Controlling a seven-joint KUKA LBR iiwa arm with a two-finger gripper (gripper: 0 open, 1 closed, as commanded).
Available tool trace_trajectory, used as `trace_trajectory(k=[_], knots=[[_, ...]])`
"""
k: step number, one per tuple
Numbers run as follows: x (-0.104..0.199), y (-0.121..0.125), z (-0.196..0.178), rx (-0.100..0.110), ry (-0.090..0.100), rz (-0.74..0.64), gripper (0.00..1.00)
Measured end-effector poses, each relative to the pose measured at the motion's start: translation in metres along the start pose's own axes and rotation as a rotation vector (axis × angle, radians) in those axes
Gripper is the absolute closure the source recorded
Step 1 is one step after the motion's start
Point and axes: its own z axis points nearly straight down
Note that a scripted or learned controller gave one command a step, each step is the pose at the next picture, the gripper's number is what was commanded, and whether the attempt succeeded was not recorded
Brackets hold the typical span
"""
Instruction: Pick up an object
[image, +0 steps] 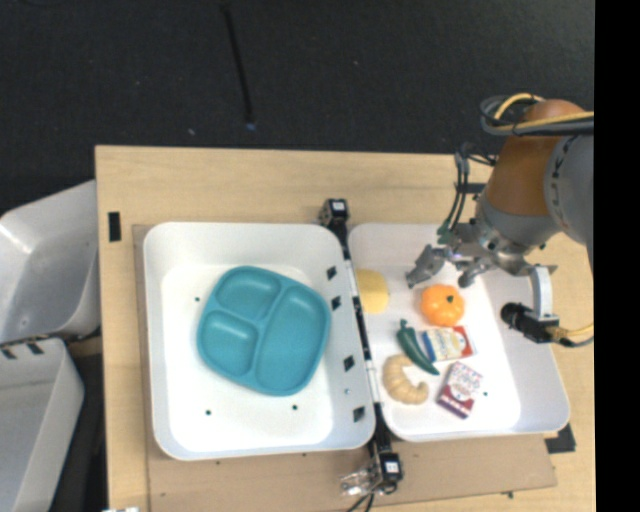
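Clutter is the main hazard in the right-hand bin (535, 400), lower right of the frame. Nearest the camera lie a croissant-shaped pastry (404, 381) and a red-and-white packet (459, 389), with a green pepper (411, 348) and a second small packet (446, 344) just above them, all close together. Past these sits the orange (442, 304), the likeliest pick, and a yellow block (372, 291) at the bin's left wall. The gripper (447, 262) hangs just above the orange, fingers spread open and holding nothing. A round fruit may roll or squirt out as the fingers close, or a fingertip may land on top of it. The teal plate (264, 329) lies alone in the left bin (165, 400).
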Motion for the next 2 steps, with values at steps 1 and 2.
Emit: trace_trajectory(k=[1, 2], knots=[[-0.004, 0.004, 0.045, -0.016, -0.007, 0.002, 0.0], [-0.006, 0.006, 0.029, -0.026, -0.01, 0.006, 1.0]])
